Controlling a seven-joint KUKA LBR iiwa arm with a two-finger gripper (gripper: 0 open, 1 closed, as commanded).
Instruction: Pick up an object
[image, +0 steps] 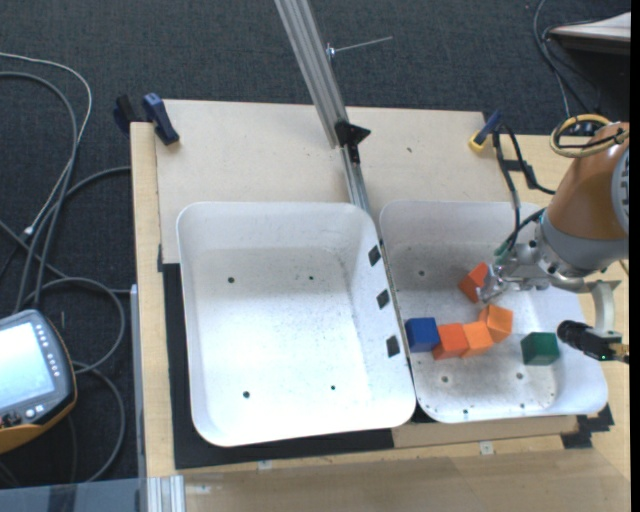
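Arm over the right bin, end effector (492, 285) low among the blocks

Camera view — the end effector sits at right of centre, touching or just beside an orange block (473, 282); whether it is apart or together, I cannot tell; below lie a blue cube (422, 334), two more orange blocks (454, 340) — and a green cube (540, 348); the left bin (200, 240) occupies mid-frame on the tabletop (250, 150).

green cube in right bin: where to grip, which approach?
Judging from the view: take the green cube from straight above, fingers on two opposite flat side faces. It stands apart from the orange blocks, with bare bin floor around it, so the fingers should have room.
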